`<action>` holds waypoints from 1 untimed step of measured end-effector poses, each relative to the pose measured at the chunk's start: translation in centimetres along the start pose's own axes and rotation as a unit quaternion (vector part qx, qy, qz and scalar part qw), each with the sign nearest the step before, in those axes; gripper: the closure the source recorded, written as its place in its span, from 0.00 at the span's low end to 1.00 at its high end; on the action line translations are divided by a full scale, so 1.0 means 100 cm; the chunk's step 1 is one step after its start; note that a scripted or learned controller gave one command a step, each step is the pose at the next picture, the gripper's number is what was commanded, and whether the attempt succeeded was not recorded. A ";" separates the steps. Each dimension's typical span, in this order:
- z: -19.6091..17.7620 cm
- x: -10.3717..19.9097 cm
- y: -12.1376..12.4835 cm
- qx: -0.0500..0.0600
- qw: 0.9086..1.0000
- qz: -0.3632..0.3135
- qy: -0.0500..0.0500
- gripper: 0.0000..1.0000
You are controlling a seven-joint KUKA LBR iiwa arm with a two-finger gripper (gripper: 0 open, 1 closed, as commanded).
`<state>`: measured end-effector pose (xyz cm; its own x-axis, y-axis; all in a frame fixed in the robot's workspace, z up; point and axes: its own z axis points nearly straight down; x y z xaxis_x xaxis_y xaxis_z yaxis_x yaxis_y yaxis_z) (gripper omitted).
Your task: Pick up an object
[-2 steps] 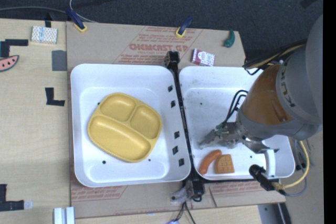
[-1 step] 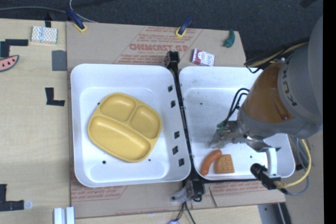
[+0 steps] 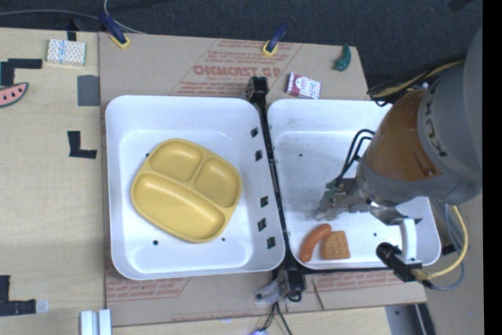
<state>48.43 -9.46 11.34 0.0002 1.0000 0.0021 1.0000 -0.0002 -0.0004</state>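
In the right bin (image 3: 314, 121) an orange-red toy sausage (image 3: 315, 240) lies near the front wall. A tan waffle-like square (image 3: 336, 245) rests right beside it, touching or almost touching. My gripper (image 3: 336, 200) hangs low over the bin floor, just behind these two and a little to their right. Nothing shows in its grasp. The grey arm with its orange band (image 3: 400, 149) comes in from the right and hides the bin's right part.
The left bin (image 3: 118, 169) holds a yellow tray with three compartments (image 3: 187, 188). A black divider with clips (image 3: 265, 169) runs between the bins. A small red-and-white packet (image 3: 302, 85) lies on the cardboard behind the right bin. Cables trail at the right.
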 end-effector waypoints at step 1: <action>-0.009 0.001 0.000 0.000 1.000 0.000 0.001 1.00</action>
<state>48.45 -9.38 12.24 -0.0003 1.0000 0.0041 1.0000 0.0003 -0.0014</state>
